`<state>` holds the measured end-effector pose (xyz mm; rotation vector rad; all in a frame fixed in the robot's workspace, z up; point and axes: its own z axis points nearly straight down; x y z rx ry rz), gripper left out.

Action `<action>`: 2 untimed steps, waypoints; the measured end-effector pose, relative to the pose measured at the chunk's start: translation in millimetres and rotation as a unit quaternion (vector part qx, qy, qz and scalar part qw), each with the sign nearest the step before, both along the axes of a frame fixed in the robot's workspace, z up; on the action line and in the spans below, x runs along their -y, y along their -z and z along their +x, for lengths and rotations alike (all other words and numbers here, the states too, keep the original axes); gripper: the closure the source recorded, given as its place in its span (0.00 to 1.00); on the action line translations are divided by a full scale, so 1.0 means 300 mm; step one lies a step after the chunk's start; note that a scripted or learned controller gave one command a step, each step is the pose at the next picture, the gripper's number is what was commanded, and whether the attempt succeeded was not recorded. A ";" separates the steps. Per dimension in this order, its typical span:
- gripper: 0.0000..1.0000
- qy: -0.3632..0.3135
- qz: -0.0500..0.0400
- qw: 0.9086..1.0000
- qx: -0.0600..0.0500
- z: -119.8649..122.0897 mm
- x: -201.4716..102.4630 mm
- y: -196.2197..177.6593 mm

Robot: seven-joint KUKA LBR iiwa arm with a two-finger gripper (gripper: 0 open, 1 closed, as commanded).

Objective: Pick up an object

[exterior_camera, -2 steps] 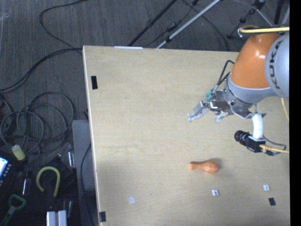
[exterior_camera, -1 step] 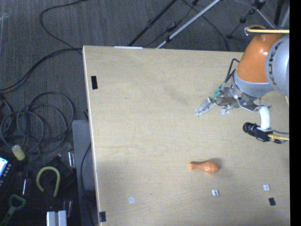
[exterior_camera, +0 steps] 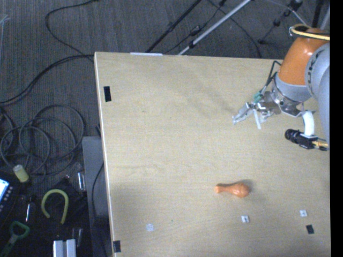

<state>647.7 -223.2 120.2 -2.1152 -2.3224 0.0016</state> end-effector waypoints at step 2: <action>0.00 -0.046 -0.002 0.999 0.000 0.069 -0.089 -0.025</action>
